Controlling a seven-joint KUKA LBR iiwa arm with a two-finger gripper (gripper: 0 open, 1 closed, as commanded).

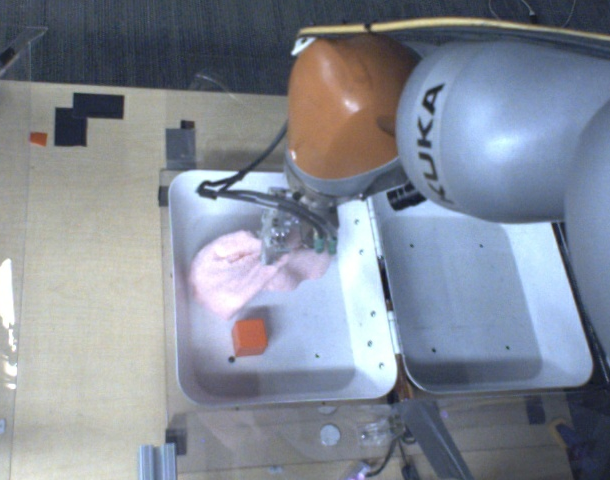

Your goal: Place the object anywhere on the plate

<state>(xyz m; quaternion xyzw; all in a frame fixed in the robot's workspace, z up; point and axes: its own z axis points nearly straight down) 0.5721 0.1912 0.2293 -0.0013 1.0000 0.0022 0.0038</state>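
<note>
While orange block [250, 337] lies loose on left bin [315, 368] floor, just below pink plate [235, 268]: placement judged not done. Hand [285, 236] low over plate's right edge, grip state indiscernible. Pick and transfer remaining.

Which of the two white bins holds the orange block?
The left bin, under the pincer. The orange block sits near its front beside a pink plate; the right bin lies beside it.
</note>
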